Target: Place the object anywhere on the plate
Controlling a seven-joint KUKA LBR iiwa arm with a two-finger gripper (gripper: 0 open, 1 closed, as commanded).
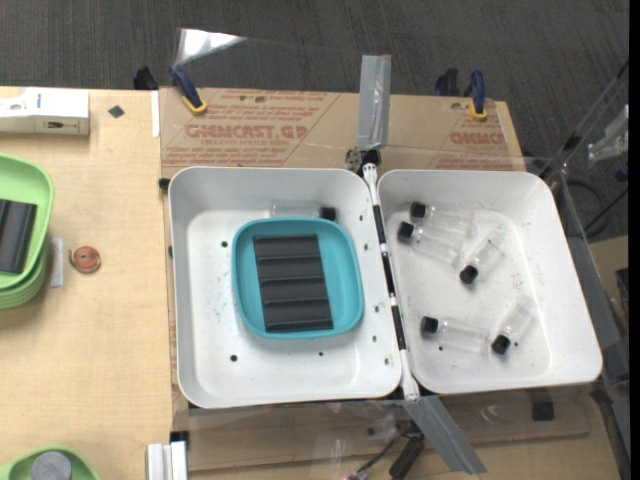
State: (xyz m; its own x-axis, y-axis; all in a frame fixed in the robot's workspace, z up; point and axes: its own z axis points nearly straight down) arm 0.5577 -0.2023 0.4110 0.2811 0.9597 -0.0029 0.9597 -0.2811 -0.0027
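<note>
at the view's right side, the shallow white plastic bin on the right point(545, 268) lies in plain sight from rim to rim, with its floor uncovered. beyond its outer rim are the tan wooden bench edge point(612, 268) and the dark grey carpet point(300, 8).

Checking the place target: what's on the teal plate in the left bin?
A dark ribbed block lies on the teal plate, covering most of its middle; the plate surface under it is hidden. One vial lies behind the plate, in the left bin, not on it.
</note>
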